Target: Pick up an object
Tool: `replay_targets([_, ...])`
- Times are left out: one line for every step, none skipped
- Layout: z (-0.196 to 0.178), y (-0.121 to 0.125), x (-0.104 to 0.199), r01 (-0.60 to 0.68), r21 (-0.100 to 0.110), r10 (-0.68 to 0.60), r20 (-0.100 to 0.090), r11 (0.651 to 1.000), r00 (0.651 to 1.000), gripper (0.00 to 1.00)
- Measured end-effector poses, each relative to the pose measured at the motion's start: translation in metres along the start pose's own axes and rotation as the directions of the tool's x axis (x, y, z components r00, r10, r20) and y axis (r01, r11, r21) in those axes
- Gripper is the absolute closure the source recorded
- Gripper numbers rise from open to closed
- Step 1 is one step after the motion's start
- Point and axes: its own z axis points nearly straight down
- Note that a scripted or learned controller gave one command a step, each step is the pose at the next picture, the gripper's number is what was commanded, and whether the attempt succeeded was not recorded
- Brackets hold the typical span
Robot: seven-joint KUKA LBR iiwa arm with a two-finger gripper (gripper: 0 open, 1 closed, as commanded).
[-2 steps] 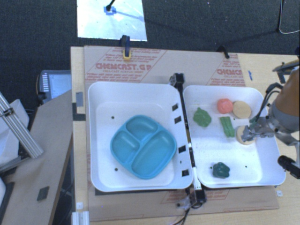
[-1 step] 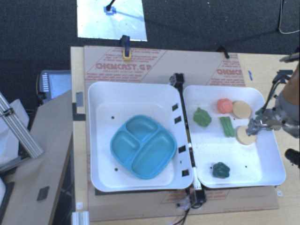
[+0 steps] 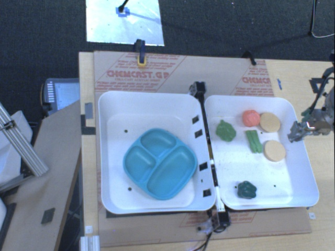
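At the right edge of the frame the gripper point(image 3: 297, 132) hangs just over the outer rim of the right bin point(image 3: 293, 192), and nothing is seen between its tips. From this slant it is too small and blurred to tell how wide it stands, so I cannot say. It seems parked at the rim because the arm reaches in from that side and the nearest pieces lie just inward of it.

Those pieces crowd the upper half of the right bin: a tan disc point(image 3: 270, 122) touching a pink ball point(image 3: 251, 118), a second tan disc point(image 3: 274, 150) lower down, a green stick point(image 3: 254, 140) between them, and a leafy green piece point(image 3: 226, 131) near the left wall. A dark green lump point(image 3: 246, 190) sits alone, well apart, toward the bottom.

Any of these would serve as the object to pick. The two discs are nearest, but their flat shape and close neighbours could make a clean grip awkward.

The left bin point(image 3: 115, 114) holds a blue divided plate point(image 3: 159, 163), out of the way.
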Motion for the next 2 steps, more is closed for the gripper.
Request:
replay_targets([-0.007, 0.001, 0.0, 0.001, 0.005, -0.001, -0.002, 1.0, 1.0, 1.0])
replay_targets([0.008, 0.016, 0.048, 0.005, 0.007, -0.005, -0.005, 1.0, 1.0, 1.0])
